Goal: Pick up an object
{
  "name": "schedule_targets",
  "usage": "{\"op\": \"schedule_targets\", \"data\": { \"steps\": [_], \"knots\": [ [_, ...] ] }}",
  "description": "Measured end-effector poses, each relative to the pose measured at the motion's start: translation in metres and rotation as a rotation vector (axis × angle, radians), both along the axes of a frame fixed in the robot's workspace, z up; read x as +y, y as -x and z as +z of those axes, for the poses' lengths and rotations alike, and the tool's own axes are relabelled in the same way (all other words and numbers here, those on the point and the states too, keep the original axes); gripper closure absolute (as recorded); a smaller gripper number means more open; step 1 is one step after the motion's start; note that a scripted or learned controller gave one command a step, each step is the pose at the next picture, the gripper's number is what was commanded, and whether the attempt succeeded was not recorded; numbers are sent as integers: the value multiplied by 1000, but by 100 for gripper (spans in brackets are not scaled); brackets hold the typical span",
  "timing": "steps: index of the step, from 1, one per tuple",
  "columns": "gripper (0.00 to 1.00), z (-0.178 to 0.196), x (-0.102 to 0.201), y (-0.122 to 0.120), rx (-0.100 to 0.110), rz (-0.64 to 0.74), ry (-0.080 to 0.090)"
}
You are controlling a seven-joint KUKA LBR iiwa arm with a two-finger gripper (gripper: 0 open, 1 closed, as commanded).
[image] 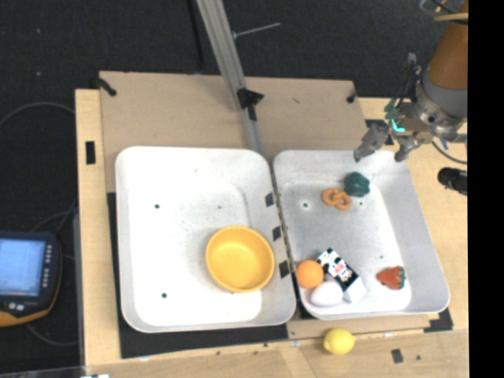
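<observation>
Far off to my gripper's left and below it, a yellow bowl (pixel 240 258) sits upright in the left bin (pixel 157 179), near that bin's lower right corner. A grey pole (pixel 228 53) rises at a slant from the bench behind the bins, up and left of my gripper.

In the right bin (pixel 417 235), below and left of my gripper, an orange ball (pixel 309 274) lies against the lower left wall, touching a white egg-shaped object (pixel 326 294). Just beside them is a small black-and-white box (pixel 337 267). On the bench in front of that bin rests a lemon (pixel 339 341).

Closer to me, a tan pretzel-shaped piece (pixel 338 199) lies just below and left of my gripper, with a dark green object (pixel 358 184) touching its upper right. A red object (pixel 390 277) lies well below my gripper, by the right wall.

My gripper (pixel 386 145) hangs over the right bin's upper right corner, fingers spread apart with nothing between them.
</observation>
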State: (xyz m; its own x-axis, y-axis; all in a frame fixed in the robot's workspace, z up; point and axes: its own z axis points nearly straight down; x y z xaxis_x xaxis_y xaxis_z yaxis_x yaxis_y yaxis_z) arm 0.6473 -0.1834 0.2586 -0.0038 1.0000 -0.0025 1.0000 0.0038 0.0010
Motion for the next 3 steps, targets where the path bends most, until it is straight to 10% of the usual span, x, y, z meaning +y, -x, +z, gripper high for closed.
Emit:
{"op": "schedule_targets", "data": {
  "steps": [3],
  "knots": [
    [0,-160,-9,-12,4,-2,1]
  ]
}}
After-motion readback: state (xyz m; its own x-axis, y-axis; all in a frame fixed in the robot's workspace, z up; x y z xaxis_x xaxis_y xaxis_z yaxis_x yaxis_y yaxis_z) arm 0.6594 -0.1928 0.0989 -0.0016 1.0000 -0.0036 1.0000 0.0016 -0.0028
